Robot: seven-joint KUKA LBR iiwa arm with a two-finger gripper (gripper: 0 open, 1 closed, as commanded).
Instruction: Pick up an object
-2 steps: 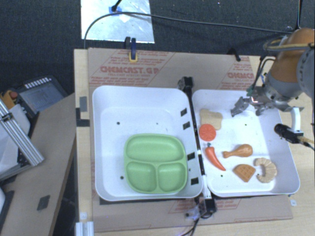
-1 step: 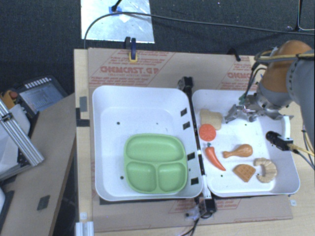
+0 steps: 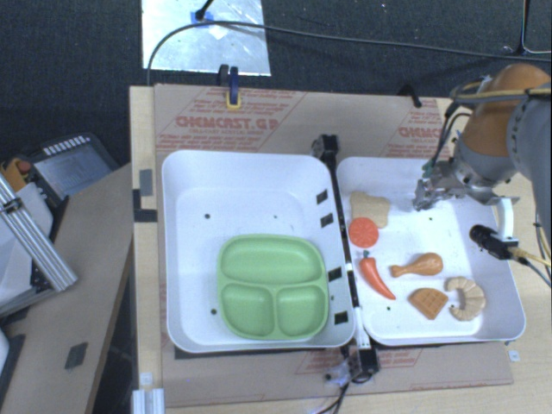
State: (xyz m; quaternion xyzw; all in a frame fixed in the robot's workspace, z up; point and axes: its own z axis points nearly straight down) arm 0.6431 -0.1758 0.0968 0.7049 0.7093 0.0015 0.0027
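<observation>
Nearest the camera, left bin (image 3: 185,231) holds a green three-compartment tray (image 3: 273,285), sitting toward its front, well left of and nearer than the gripper. Right bin (image 3: 509,317) has the pickable items, all nearer the camera than the gripper: croissant-shaped piece (image 3: 467,297) at front right, touching or just beside a tan wedge (image 3: 428,302) on its left; drumstick (image 3: 418,266) just behind the wedge; red chili pepper (image 3: 375,276) further left, near the divider between bins; red round slice (image 3: 363,232) behind the pepper; pale bread-like slice (image 3: 370,207) behind that, just left of and slightly nearer than the gripper, apart from it. Gripper (image 3: 424,198) is down in the back part of the right bin, over bare white floor, nothing visible between its fingers. Open vs closed: cannot tell, too small and partly hidden by the wrist. Arm comes in from the right, orange band (image 3: 509,89) above and behind. Farther back: cardboard sheet (image 3: 259,115) under the bins, a yellow clamp (image 3: 232,93) on its far edge, then a shiny metal plate (image 3: 207,24) on dark floor.
</observation>
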